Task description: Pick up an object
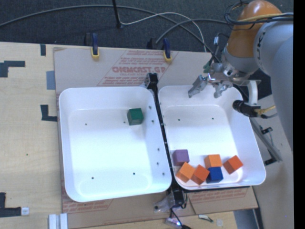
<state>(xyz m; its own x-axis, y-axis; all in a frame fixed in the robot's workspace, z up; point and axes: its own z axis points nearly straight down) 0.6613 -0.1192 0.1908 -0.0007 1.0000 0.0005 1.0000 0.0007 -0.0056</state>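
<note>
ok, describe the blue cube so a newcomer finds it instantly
Take the right bin, the one nearer the arm, and look along its near edge at the cluster of cubes. The blue cube sits just below an orange cube. It is the only blue one among orange and purple.

Printed matter in my workspace. The cardboard sheet (133, 66) beneath my two bins carries red lettering along its far edge, between the two clamps. Two small lines stand above one large line. The large line seems to begin "CHEMCAST", followed by what may be "GP"; its end is cut off by the black divider between the bins. The two smaller lines above it are too fine for me to read. I can read no other lettering, number or sign.
</note>
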